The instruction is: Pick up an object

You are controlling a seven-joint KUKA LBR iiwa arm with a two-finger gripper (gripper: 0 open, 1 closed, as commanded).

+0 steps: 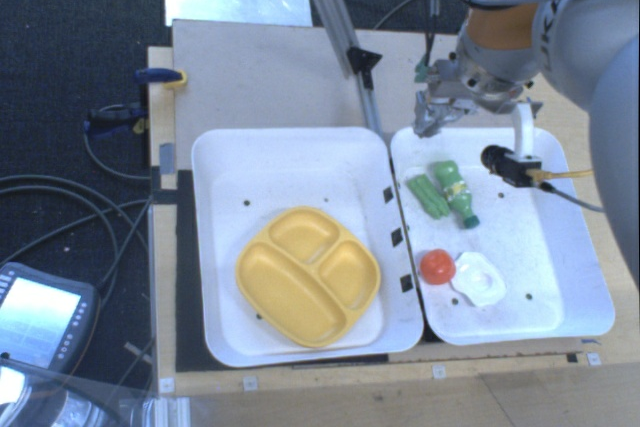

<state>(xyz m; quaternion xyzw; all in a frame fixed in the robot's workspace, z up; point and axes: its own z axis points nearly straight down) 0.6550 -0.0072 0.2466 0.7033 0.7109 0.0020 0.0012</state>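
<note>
Just below the jaws, in the right bin (580,275), the green bottle (455,193) lay untouched, so you were in the approach step with the gripper (432,120) hanging above the bin's far edge, its jaw state unreadable, and your next move called for a descent.

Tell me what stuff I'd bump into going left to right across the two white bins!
Yellow divided plate in the left bin → green pod-like piece → red tomato-like ball → green bottle → white fried-egg shape, these last four in the right bin.
</note>
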